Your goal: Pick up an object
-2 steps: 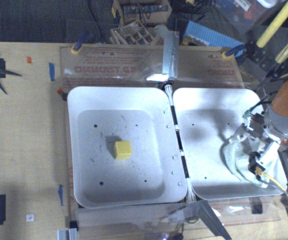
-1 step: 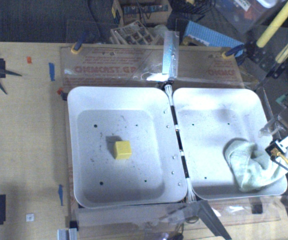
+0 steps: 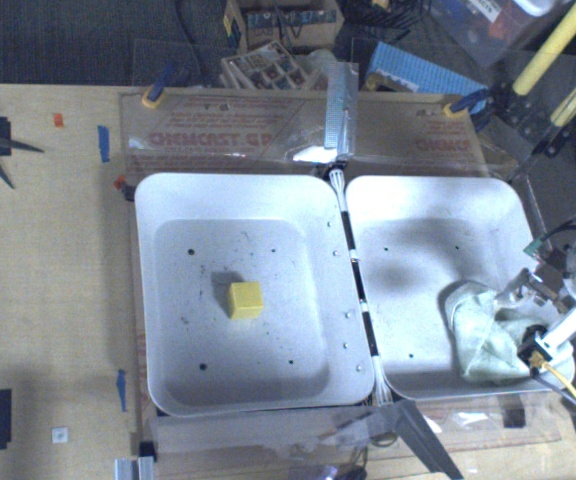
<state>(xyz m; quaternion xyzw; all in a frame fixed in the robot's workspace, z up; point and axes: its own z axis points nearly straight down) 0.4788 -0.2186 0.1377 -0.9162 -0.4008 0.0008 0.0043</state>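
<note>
— Two bins sit side by side on the bench [image 3: 48, 298], and the pincer [image 3: 540, 320] is low at the outer edge of the right bin [image 3: 418, 218]. What lies under it?

— One crumpled pale cloth [image 3: 483, 333], heaped in that bin's near corner, touching or just beside the pincer's tip. Whether the pincer is wide or narrow cannot be told; its tip is a blur of metal and cable against the folds, and nothing shows gripped in it.

— How would the cloth handle?

— Probably light, soft and limp. It should bunch and drape rather than slide. A raised fold near the top of the heap looks the best place to pinch, since a flat edge would likely slip out.

— Anything else to pick?

— One small yellow block [image 3: 246, 300], well away from the pincer in the middle of the left bin [image 3: 168, 208]. It looks stiff and light, with flat sides for opposing fingers.

— And the surface and room?

— Both bins are smooth white, shallow, with sloped walls. The cloth is crowded against the wall nearest the pincer, so approach room there looks tight; open floor lies beyond it. Past the bins, away from the pincer, are clamps and cluttered boxes.
</note>
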